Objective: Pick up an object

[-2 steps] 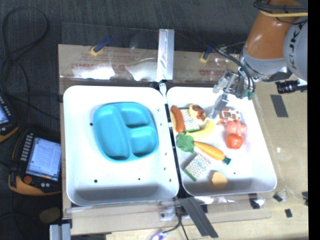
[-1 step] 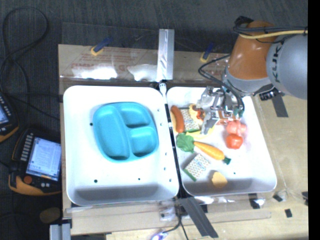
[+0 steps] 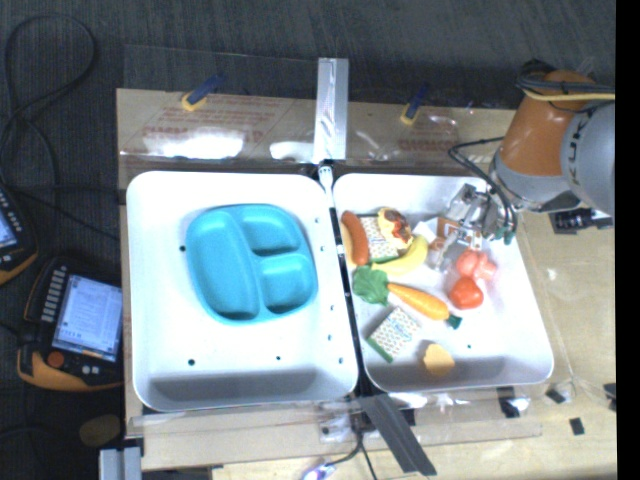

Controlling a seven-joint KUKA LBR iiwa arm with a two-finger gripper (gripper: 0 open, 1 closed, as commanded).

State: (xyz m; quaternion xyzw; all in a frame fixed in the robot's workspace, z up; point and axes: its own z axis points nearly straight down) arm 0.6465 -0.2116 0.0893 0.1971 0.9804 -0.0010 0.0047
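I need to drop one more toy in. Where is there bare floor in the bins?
Left bin: bare floor all around the blue tray, widest along the near wall. Right bin: bare at the near right corner; crowded from sausage to tomatoes, where the hand is.

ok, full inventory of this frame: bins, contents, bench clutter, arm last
bins: 2, white, side by side on the bench
divided tray: 1, light blue, left bin
sausage: 1, orange-brown, right bin by the divider
banana: 1, yellow, right bin centre
carrot: 1, orange, below the banana
broccoli: 1, green, left of the carrot
tomatoes: 2, red, right of the banana
packet: 1, green-white, right bin front
wedge: 1, yellow-orange, front
pendant: 1, orange-black, left of the bench
arm: 1, grey and orange, from the right
gripper: 1, above the tomatoes
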